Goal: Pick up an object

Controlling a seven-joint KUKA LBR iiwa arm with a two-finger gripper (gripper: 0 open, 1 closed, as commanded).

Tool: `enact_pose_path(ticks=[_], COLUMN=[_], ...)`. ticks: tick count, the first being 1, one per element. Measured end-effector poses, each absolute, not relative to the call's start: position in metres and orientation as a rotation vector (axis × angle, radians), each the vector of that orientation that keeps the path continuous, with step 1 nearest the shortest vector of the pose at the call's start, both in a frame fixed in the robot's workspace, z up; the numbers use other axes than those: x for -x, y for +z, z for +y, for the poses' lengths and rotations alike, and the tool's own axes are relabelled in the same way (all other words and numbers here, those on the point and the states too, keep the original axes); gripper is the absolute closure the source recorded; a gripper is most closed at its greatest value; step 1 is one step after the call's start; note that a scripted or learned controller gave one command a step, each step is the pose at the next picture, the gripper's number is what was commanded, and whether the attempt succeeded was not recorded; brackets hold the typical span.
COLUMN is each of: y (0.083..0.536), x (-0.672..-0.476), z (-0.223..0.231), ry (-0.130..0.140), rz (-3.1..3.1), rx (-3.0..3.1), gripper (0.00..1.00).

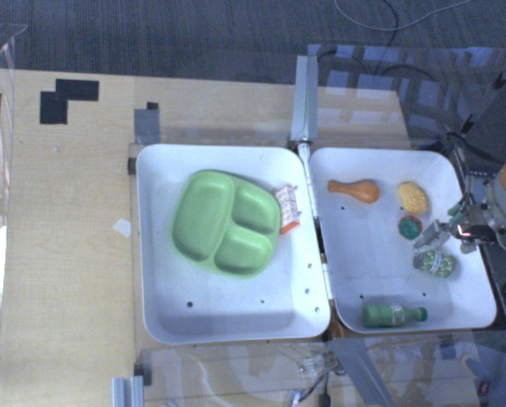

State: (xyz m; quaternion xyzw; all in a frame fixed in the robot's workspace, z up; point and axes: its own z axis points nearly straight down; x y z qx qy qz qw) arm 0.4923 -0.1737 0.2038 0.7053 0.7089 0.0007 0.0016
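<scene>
My gripper [433, 237] reaches in from the right over the right bin [354, 270], near its right wall. Just below it lies a small green and white object [437, 265], close to the gripper tip; whether they touch I cannot tell. A round green and red item [410, 225] sits just to the gripper's left. Beyond that are a yellow lumpy piece [413, 197] and an orange gourd-shaped toy [356, 191] toward the back of the bin. A green bottle [392, 315] lies on its side by the bin's front wall.
The left bin [159, 295] holds a green divided plate [225, 223] with a small white and orange packet [287, 206] at its right edge. A metal post [303, 100] stands behind the seam between the bins. Cables [388, 11] lie on the floor at the back.
</scene>
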Motion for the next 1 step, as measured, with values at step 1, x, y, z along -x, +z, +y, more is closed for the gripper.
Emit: enact_pose_path(ticks=[1], y=[0.1021], x=[-0.5086], z=[-0.1704], ry=[0.006], rz=[2.194], rx=[-2.241], gripper=[0.00])
